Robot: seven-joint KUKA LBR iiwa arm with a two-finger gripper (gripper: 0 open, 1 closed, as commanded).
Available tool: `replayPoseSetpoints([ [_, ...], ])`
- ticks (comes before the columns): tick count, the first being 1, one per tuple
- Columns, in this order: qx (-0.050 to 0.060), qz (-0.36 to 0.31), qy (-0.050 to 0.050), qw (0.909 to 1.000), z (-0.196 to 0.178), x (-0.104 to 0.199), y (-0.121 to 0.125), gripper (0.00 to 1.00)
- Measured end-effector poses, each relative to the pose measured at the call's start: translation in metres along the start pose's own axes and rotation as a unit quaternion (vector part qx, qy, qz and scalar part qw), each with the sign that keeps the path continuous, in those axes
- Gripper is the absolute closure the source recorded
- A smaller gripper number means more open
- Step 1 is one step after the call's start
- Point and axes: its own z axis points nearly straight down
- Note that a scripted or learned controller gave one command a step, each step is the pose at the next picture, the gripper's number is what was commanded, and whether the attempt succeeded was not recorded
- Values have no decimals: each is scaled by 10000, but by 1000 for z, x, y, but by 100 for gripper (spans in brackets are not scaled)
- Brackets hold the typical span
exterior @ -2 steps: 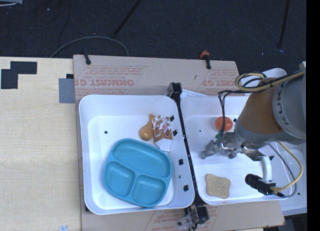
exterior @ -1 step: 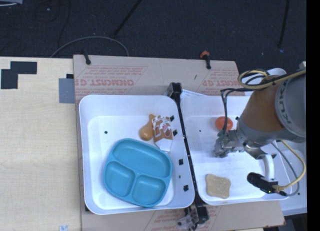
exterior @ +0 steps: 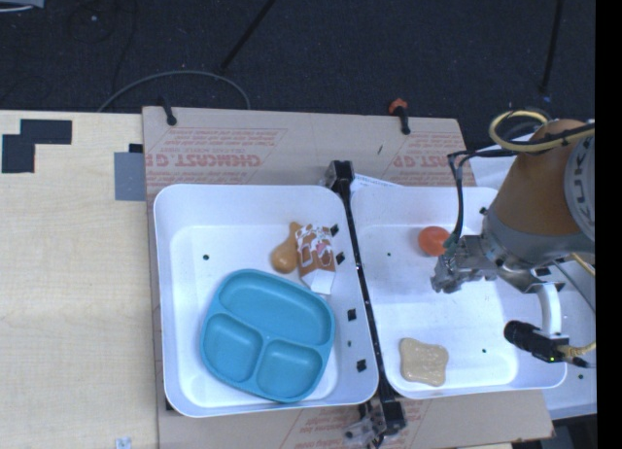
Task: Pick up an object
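Tabletop (exterior: 68, 272) carries two white bins, and the divider (exterior: 355, 272) between them serves as the landmark. Largest of the things is the blue sectioned plate (exterior: 267, 335), lying just left of the divider in the left bin (exterior: 180, 243), with a small brown-and-white toy (exterior: 306, 248) beyond it, close against the divider. Right of the divider, in the right bin (exterior: 486, 364), the arm's gripper (exterior: 449, 277) hangs low over bare floor; whether its fingers are open or closed cannot be told from here. Two candidates sit on that side: a tan, flat cookie-like piece (exterior: 424, 361) near the front rim, and a small orange ball (exterior: 433, 239) farther back, just beside the gripper. The likely failures, as I judge them: a descent straight down would close on nothing, since the gripper stands between the two things rather than over either; the ball may roll off if a finger nudges it; and the tan piece lies so flat that fingers could skid over it.
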Motion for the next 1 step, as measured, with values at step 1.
replayPoseSetpoints([
  [1,-3,-30,-1,10000,-47,-1,1,100],
])
